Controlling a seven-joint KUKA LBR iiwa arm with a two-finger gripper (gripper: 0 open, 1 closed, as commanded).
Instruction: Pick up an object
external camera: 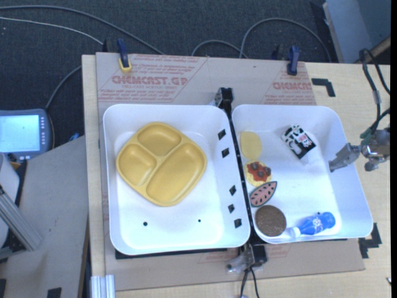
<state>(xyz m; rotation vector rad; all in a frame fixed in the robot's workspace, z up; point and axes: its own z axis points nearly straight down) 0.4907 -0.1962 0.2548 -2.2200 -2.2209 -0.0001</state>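
The right bin point(347, 191) holds several small things. A black-and-white carton point(299, 141) lies near its back. Along its left wall sit a pale yellow disc point(250, 145), a red and yellow toy food piece point(258, 172) and a watermelon slice point(263, 193). A brown round cookie point(271, 220) and a blue bottle point(313, 224) lie at the front. My gripper point(356, 154) hangs at the right rim of this bin, right of the carton and apart from every object, with nothing seen in it.
The left bin point(124, 228) carries a yellow divided plate point(162, 163). A black divider point(232, 166) runs between the bins. Blue clamps point(123, 53) point(293, 59) pin the board at the back. Cables trail beyond the bench.
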